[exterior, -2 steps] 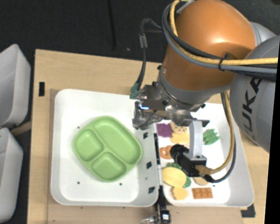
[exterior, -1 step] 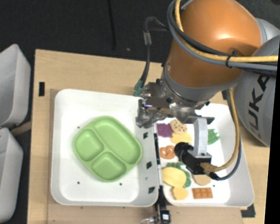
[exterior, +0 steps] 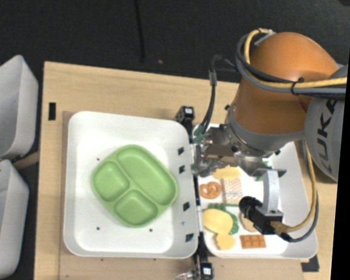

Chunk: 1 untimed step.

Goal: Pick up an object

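The right bin (exterior: 301, 178) holds several toy food pieces. Among them are an orange pretzel ring (exterior: 209, 190), a pale waffle square (exterior: 232, 187), a yellow lump (exterior: 215, 219) on a green leaf (exterior: 231, 219), and a brown cracker (exterior: 252, 241). A yellow piece (exterior: 227, 171) lies at the far end of this group. My gripper (exterior: 229, 162) hangs low over the bin's upper left part, right above that yellow piece. The arm's orange and grey wrist (exterior: 270, 96) hides most of the gripper.
A green divided plate (exterior: 134, 186) lies in the middle of the left bin (exterior: 75, 231). A grey strap and black fitting (exterior: 260, 214) from the arm dangle over the right bin's food pieces. The ridge (exterior: 189, 186) between the bins runs just left of the gripper.
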Each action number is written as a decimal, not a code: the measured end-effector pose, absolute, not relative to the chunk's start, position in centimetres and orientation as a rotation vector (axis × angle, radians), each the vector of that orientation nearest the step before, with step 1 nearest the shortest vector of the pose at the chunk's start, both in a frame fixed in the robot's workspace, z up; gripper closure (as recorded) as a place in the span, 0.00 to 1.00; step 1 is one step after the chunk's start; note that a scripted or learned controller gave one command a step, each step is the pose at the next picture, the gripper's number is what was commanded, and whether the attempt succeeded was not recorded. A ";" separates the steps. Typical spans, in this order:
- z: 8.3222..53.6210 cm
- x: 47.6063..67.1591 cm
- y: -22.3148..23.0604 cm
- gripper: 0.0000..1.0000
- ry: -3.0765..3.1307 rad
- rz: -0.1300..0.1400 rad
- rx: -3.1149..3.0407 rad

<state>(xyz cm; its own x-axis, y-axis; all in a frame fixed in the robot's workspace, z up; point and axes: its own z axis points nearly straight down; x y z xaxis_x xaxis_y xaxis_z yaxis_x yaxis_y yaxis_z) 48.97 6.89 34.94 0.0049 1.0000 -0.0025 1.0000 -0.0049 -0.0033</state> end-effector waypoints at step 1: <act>51.2 49.0 10.3 1.00 -2.236 -0.027 -2.221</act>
<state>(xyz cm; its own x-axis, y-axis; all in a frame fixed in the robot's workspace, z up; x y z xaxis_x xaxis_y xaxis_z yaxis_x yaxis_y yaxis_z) 49.03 10.30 51.18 -0.0070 1.0000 0.0047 0.9998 0.0069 0.0192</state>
